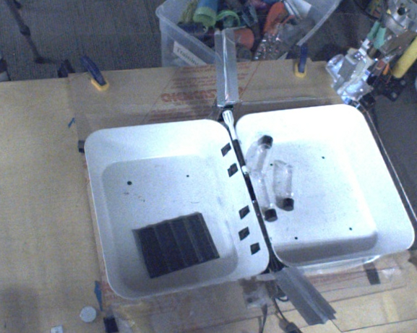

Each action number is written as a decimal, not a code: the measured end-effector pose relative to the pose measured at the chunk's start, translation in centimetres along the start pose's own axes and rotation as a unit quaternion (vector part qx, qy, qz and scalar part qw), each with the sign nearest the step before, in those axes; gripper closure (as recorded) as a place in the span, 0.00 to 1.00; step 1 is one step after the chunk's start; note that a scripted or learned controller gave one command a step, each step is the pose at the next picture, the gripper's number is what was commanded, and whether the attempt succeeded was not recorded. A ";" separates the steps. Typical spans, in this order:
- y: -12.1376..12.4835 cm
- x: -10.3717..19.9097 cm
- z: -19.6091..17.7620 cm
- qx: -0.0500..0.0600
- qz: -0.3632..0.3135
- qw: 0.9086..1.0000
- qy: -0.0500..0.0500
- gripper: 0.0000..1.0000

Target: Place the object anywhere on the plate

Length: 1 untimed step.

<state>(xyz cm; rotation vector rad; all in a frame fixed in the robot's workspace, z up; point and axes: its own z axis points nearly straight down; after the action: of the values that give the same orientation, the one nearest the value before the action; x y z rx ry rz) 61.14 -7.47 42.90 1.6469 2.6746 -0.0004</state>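
Clear bottles [271,178] lie unlabelled in the right bin [346,244].

Faint reddish print on cardboard [187,91] behind bins [163,141], possibly lettering; unreadable.

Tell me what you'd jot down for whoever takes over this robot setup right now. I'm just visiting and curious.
Left bin: the dark ridged plate lies flat in its near part, with nothing on it.
Right bin: three clear tube-like objects with black caps lie close together by the divider, at the bin's left side. It is hard to tell whether they touch one another.
Done: nothing yet, judging from the bare plate.
Left: pick one object from the right bin, carry it over the divider, and set it anywhere on the plate.
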 end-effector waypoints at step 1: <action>4.7 -3.1 -0.7 -0.003 -0.178 0.984 -0.003 1.00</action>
<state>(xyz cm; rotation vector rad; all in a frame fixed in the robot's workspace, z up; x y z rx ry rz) 66.75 -8.13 43.65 1.1407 2.9172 0.0028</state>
